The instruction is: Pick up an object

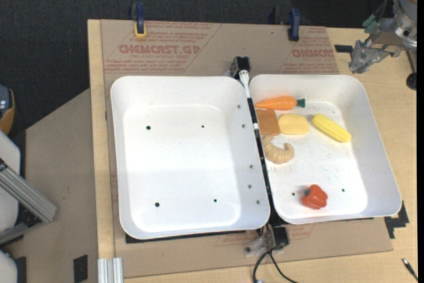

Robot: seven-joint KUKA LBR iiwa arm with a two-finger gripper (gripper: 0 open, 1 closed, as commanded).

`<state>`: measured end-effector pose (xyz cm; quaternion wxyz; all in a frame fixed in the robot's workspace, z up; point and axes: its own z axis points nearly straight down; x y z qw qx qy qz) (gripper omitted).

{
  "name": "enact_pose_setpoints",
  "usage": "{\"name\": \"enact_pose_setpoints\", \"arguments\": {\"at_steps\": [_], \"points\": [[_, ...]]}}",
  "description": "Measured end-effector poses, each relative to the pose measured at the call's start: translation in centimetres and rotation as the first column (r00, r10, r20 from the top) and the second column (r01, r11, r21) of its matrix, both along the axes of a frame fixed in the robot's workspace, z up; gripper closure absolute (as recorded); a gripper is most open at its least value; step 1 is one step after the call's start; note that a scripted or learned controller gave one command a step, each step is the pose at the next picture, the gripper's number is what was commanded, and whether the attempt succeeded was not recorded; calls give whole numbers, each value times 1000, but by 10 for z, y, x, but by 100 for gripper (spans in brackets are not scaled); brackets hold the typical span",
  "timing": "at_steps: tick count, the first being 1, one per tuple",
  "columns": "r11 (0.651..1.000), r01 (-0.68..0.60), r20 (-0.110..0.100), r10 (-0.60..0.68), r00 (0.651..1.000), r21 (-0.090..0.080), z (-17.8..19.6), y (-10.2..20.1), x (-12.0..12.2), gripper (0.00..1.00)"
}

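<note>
Five toy foods lie well below-left of the pincer, grip state unclear.

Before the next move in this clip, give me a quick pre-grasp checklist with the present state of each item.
1. Pincer away from the toys, beyond the right bin's far corner: ok.
2. Nothing between the pincer's tips: ok.
3. Pincer opening: cannot tell.
4. Targets in the right bin: carrot, corn, red pepper, croissant: ok.
5. Isolated target: red pepper lies apart: ok.
6. Carrot close to the bin's left wall: not ok.
</note>
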<state>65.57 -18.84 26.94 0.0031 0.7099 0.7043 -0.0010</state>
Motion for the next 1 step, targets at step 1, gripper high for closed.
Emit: {"name": "enact_pose_setpoints", "arguments": {"at_steps": [1], "points": [[1000,-21,-8,21,1000,13,-53,143,11,100]]}}
